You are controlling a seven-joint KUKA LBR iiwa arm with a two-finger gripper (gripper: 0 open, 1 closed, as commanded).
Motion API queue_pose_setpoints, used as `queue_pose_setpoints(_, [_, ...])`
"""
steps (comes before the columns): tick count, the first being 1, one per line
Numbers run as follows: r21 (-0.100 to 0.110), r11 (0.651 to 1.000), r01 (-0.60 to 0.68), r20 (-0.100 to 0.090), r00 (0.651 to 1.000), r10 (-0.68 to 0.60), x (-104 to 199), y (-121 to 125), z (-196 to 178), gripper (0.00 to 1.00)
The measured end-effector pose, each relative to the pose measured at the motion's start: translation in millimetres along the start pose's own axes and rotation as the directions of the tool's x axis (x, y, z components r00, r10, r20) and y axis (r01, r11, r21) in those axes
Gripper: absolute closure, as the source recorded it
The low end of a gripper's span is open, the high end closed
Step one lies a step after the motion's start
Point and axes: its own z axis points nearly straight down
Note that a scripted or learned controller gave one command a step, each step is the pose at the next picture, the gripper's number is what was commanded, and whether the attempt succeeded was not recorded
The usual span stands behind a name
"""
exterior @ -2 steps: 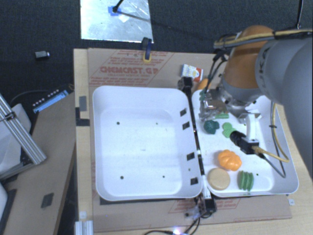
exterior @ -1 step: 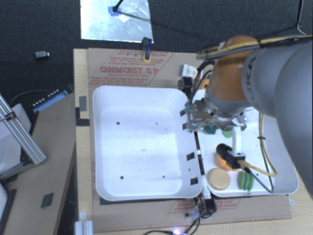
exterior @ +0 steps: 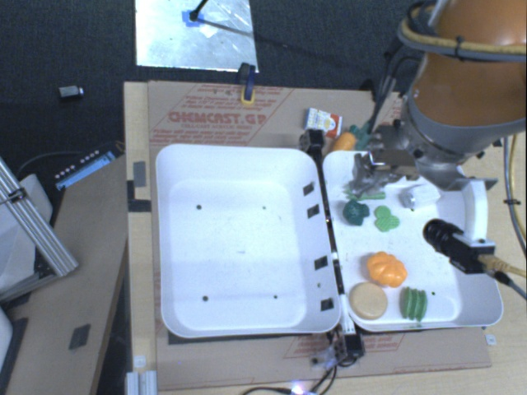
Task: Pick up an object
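While the grey two-finger gripper (exterior: pixel 366 183) hangs low over the far-left part of the right shallow white bin (exterior: pixel 486 303), I cannot tell whether it is released or clenched, and nothing visibly sits in it. Nearest candidate is the small dark teal lumpy toy (exterior: pixel 356 213), just below the gripper towards the camera, roughly round with no clear long axis. A lighter green knobbly piece (exterior: pixel 384 218) lies just beside it, so a crowded grasp is the risk; the orange pumpkin-shaped toy (exterior: pixel 385 269) sits further towards the near edge.
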Motion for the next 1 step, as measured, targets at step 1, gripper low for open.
queue_pose_setpoints(1, [0.035, 0.999, 0.001, 0.008, 1.000, -0.001, 68.8, -5.0, 167.0, 1.00])
